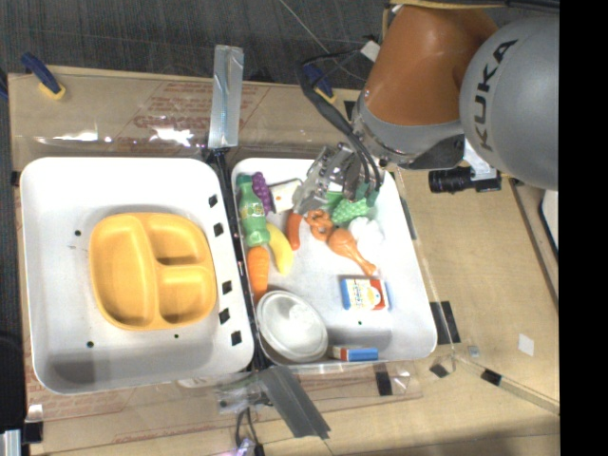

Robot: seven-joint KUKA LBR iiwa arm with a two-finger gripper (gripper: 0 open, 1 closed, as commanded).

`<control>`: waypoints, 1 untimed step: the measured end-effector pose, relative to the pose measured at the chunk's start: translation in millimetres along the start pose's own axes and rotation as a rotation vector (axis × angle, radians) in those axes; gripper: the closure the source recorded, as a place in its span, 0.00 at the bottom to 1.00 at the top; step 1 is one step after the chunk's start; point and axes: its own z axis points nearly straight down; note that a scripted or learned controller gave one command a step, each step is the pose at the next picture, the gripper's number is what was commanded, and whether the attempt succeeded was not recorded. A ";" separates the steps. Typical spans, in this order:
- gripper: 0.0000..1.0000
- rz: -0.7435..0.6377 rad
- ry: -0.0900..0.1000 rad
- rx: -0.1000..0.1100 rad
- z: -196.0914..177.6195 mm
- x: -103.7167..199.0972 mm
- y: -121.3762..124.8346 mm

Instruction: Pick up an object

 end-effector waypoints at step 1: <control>1.00 0.109 0.001 -0.001 44.5 85.6 -22.2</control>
